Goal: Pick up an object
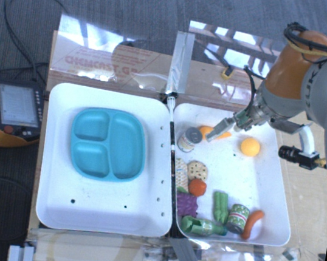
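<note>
Orange fruit piece (205, 131) lies in the right bin (270, 193) just beside the hand (217, 131); whether its fingers are apart is unclear. Nearby, the small jar (189, 139) could block a clean grasp.

The divided tray (109, 144) lies in the left bin (48, 201) — the can (237, 218), cracker (197, 170) and ball (250, 147) in the right bin (276, 194).

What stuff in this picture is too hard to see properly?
- Gripper, camera view: fingers blur together, so open or shut is unclear.
- Small orange thing by the fingertips: partly covered by the gripper.
- Green can: label too small to read.
- Purple item: tucked against the right bin's wall, shape unclear.
</note>
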`<move>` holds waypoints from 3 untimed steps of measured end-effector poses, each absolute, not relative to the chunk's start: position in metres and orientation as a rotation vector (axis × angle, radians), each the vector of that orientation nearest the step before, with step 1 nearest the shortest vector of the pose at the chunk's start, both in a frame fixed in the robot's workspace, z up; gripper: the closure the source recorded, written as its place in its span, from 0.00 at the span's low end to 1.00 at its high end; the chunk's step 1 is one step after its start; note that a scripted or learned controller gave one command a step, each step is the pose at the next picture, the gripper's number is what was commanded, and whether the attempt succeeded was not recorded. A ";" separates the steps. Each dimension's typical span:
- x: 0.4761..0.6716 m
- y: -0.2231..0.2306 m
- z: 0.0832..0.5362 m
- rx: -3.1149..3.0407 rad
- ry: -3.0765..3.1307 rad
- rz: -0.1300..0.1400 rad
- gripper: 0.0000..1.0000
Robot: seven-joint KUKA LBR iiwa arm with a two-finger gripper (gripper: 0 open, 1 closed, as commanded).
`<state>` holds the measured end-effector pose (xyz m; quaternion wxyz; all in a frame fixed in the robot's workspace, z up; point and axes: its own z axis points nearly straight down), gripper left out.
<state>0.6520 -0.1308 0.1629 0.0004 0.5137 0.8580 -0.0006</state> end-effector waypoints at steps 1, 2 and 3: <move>0.668 -0.171 0.126 1.325 2.846 -0.005 0.00; 0.663 -0.114 0.090 1.163 2.929 -0.025 0.00; 0.668 -0.112 0.100 1.153 2.913 -0.012 1.00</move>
